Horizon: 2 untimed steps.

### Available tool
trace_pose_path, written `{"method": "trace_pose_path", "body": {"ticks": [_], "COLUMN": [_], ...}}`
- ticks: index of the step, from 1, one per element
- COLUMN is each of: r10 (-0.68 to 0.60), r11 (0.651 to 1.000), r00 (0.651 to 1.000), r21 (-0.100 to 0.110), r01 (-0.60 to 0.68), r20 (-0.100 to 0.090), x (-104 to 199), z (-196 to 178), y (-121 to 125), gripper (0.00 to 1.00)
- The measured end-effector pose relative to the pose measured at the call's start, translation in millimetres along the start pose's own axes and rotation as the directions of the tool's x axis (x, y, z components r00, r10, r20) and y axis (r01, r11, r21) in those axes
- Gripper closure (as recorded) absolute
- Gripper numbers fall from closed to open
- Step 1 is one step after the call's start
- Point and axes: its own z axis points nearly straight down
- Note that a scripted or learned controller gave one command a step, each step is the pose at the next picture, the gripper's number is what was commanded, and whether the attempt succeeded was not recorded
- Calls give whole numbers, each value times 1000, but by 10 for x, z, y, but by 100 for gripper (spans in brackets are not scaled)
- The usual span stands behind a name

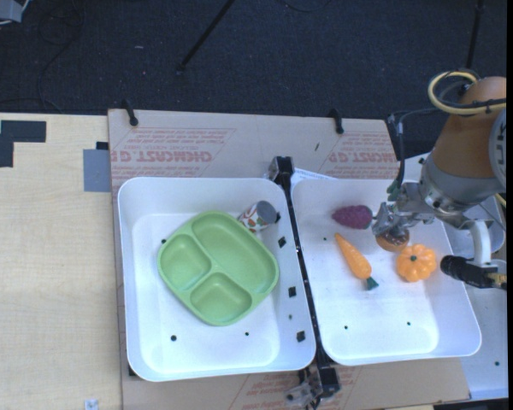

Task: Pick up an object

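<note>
Claw (393, 229) hangs low in the right bin (410, 340), right over a small orange-brown piece (392, 241) (grip state unreadable); orange pumpkin (416, 263) just beside, carrot (356, 259) lying diagonally leftward.

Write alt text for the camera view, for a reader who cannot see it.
The gripper sits low in the right bin, just above a small orange-brown object, between a purple toy and a toy pumpkin, with a toy carrot nearby. The left bin holds a green divided plate and a small cup.
</note>
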Motion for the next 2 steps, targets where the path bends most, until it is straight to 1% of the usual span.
{"method": "trace_pose_path", "body": {"ticks": [1,2], "r10": [-3,-3], "r11": [1000,1000], "r00": [1000,1000], "r21": [-1,1], "r01": [3,3], "r20": [0,-1], "x": [-10,-19], "z": [-481,-825], "y": [7,9], "gripper": [100,100]}}
